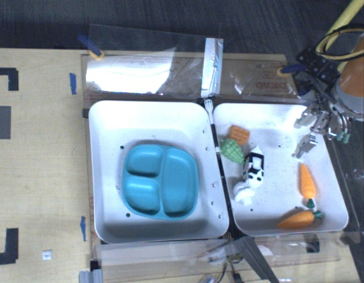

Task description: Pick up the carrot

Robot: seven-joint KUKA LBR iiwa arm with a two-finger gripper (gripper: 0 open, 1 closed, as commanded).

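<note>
While the gripper (308, 135) hangs open and empty just beyond the carrot (307, 181), you must drop nearer and close.

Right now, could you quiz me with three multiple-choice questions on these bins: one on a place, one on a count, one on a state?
1. Where is the blue tray?
A. left bin
B. right bin
C. on the bench outside

2. How many carrots lie in the right bin?
A. one
B. two
C. four

3. What is between the gripper fingers?
A. a carrot
B. the cow toy
C. nothing

Answers: 1 A, it sits in the left bin. 2 B, an upright carrot and a lower carrot. 3 C, it hangs above the carrots, apart from the cow toy.
</note>
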